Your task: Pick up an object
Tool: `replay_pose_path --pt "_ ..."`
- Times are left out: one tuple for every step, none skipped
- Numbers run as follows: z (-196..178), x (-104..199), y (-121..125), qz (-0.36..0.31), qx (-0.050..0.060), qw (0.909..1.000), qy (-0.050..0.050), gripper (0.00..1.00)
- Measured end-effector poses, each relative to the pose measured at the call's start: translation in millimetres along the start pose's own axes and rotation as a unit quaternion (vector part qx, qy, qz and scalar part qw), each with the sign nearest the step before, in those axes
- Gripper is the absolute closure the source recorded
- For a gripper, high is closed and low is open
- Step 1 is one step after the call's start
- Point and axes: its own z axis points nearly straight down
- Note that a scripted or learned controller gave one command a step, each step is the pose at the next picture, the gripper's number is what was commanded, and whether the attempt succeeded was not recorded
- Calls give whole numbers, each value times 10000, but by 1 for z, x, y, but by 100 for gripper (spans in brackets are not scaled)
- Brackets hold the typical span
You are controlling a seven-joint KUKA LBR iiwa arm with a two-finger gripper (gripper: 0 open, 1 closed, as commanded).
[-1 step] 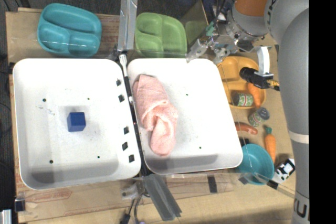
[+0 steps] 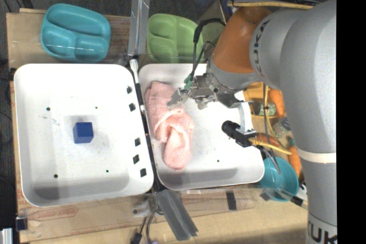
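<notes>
The gripper [image 2: 184, 94] hangs at the pink cloth's [image 2: 170, 130] top edge in the right bin [image 2: 240, 171], placed to pinch it; its finger state I cannot tell.

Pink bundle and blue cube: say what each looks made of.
The pink bundle in the right bin looks like soft cloth, perhaps terry: folded, rumpled, matte, fuzzy surface. The blue cube in the left bin looks rigid, likely plastic or painted wood: sharp edges, even colour, flat faces.
</notes>
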Motion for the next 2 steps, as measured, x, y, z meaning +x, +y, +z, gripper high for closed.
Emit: replay_pose_path --pt "76 -24 -14 -524 -70 9986 -1 0" --pt "67 -23 -12 -557 -59 9984 8 100"
